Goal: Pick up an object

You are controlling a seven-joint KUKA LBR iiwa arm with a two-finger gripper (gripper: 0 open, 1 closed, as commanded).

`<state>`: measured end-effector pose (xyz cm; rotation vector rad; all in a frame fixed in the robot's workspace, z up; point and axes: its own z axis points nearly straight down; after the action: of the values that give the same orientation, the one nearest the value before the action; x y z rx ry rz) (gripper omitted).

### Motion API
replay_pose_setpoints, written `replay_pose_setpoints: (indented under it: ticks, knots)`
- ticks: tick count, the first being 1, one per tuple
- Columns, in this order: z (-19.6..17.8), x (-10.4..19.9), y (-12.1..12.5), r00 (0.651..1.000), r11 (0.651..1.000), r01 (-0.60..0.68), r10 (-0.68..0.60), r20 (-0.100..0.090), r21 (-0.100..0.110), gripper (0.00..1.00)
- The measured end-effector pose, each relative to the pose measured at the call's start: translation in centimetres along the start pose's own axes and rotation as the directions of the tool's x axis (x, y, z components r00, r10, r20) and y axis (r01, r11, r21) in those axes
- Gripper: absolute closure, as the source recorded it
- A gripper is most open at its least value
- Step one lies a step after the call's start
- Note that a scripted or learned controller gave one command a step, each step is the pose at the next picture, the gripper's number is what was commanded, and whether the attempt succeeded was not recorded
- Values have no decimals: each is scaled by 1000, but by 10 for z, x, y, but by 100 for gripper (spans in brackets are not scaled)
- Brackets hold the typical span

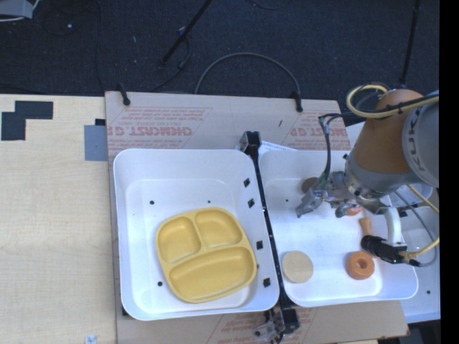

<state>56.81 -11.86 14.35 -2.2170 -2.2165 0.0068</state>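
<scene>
Orange ring below-right of gripper, well apart — likely light, stiff; pinch across rim. Tan disc flatter, harder. Finger state: cannot tell.

Red print on cardboard sheet behind bins, upside down, roughly "CHEMCAST GP"

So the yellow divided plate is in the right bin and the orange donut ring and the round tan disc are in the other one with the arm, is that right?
Not quite. The camera view shows the yellow divided plate lying in the left bin, not the right one. The rest holds: the orange donut ring and the round tan disc are in the right bin, where the arm reaches in.
</scene>
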Motion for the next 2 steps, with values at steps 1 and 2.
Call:
replay_pose_setpoints:
  ticks: [1, 2]
  knots:
    - [54, 1, -1, 1000, 1000, 0, 0, 0, 0, 0]
    - [41, 0, -1, 1000, 1000, -5, 5, 0, -1, 100]
